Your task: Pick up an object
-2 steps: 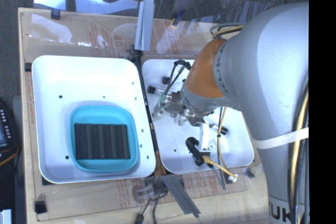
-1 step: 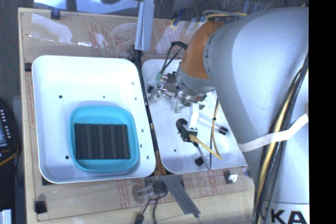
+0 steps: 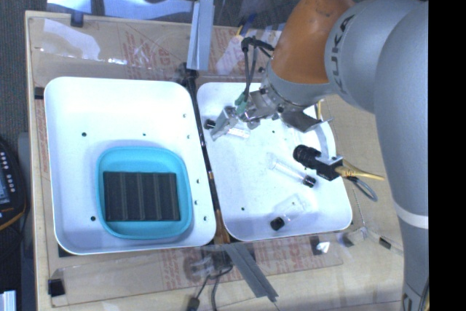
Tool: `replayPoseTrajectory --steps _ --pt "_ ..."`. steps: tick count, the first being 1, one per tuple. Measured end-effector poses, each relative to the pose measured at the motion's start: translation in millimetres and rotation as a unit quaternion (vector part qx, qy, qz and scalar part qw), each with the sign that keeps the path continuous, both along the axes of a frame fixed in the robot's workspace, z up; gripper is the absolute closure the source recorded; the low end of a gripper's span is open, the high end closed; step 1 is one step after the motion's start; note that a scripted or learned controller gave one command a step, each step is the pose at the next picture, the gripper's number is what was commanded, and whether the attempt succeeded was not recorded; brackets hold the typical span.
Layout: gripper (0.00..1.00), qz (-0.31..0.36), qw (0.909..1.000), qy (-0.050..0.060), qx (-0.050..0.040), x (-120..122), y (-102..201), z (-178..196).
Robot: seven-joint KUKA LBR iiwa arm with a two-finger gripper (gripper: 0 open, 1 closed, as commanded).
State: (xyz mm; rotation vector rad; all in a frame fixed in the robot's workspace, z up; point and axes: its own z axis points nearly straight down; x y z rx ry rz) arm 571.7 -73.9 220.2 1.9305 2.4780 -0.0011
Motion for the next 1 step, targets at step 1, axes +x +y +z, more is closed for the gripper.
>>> replayPoseTrajectory --steps 1 --pt "0.0 -0.185 0.9827 0.002 -0.0008 33.8 -28.7 -110.7"
